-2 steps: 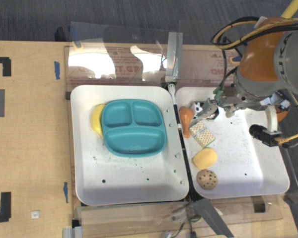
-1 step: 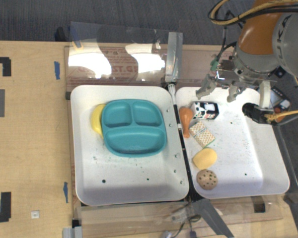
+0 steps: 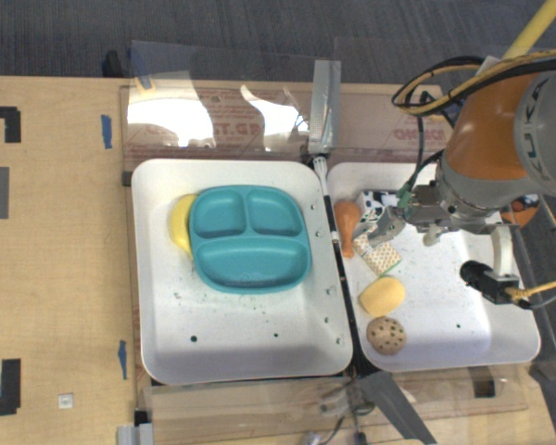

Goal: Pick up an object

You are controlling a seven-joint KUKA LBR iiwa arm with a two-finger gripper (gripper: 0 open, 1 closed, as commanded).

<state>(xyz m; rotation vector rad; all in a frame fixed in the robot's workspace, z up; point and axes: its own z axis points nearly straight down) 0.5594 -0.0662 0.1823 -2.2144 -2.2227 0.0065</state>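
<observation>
The right bin (image 3: 463,341) holds several small objects. An orange carrot-like piece (image 3: 347,225) lies along its left wall. A black-and-white item (image 3: 375,200) sits at the back, partly hidden by the arm. A beige checkered piece (image 3: 382,259) lies just below my gripper (image 3: 387,230), which hovers low over the bin's left half, close to or touching it. A yellow rounded object (image 3: 383,296) and a brown speckled cookie (image 3: 386,335) lie nearer the front. Nothing visibly hangs from the gripper.
The left bin (image 3: 167,341) carries a teal divided plate (image 3: 250,237) with a yellow object (image 3: 179,222) peeking out at its left. A black fitting with a cable (image 3: 486,281) hangs over the right bin's right side. Cardboard bench surrounds both bins.
</observation>
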